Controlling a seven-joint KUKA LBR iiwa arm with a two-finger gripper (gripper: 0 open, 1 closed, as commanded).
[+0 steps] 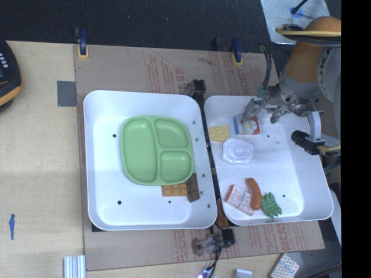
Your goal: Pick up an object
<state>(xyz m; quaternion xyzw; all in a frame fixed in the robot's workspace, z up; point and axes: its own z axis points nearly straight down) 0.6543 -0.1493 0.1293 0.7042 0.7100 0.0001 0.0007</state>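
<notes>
Broccoli (pixel 271 205), a sausage (pixel 254 193) and a packet (pixel 237 199) lie at the right bin's (pixel 301 178) near edge. Left bin (pixel 98 155) holds a green tray (pixel 156 150). Gripper (pixel 253 111) hovers over a small carton (pixel 247 125) at the far side; jaw state unclear.

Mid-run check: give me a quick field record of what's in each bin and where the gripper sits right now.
left bin: green divided plate, orange block, brown block
right bin: yellow piece, small carton, clear lid, red-white packet, sausage, green toy
gripper: over the right bin's far edge, just above the carton
grasp: not confirmed
</notes>
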